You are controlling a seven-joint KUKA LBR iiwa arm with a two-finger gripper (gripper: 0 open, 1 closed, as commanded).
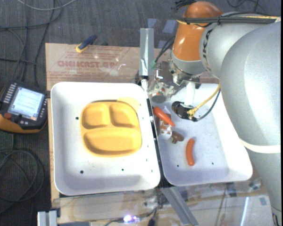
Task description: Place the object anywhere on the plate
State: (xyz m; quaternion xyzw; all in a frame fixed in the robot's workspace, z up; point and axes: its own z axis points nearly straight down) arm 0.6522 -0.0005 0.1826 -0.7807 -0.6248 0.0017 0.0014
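Placement is not yet done: plate carries nothing; gripper sits low over carrot (finger state cannot be told).

dark carpet, loose cables

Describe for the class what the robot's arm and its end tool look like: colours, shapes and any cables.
The arm is bulky, rounded and light grey, with a glossy orange band above the wrist. Below sits a small metallic gripper, cluttered with fittings. A yellow cable loops beside it to a black connector.
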